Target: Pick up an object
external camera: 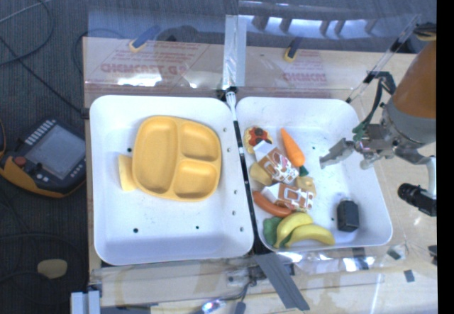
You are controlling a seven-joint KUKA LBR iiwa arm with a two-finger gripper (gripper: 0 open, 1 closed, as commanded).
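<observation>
A: Toy food (284, 178), a heap of small plastic pieces, lies along the left side of the right shallow white bin (333, 110), close against the wall it shares with the other bin.

B: Which pieces can you make out?

A: An orange plastic carrot (292, 147) sits slanted at the top of the heap. Below it are red-and-white printed toy packets (281, 167), then a thin orange-red sausage shape (270, 204). At the near end of the heap, two yellow plastic bananas (306, 230) touch a green piece (272, 228).

B: Anything else in that bin?

A: A small dark grey block (347, 215) lies apart from the heap, toward the bin's right near corner.

B: And the gripper?

A: The grey gripper (339, 152) hangs over the right part of the same bin, right of the carrot and clear of the heap. One of its fingers (333, 156) points left toward the food. I cannot tell how far the fingers are spread, and nothing shows between them.

B: What is left of that bin?

A: The left shallow white bin (106, 185) holds a yellow plastic plate with three compartments (176, 157), with a pale yellow flat piece (126, 171) peeking out at its left edge. Both bins rest on the counter (163, 64).
</observation>
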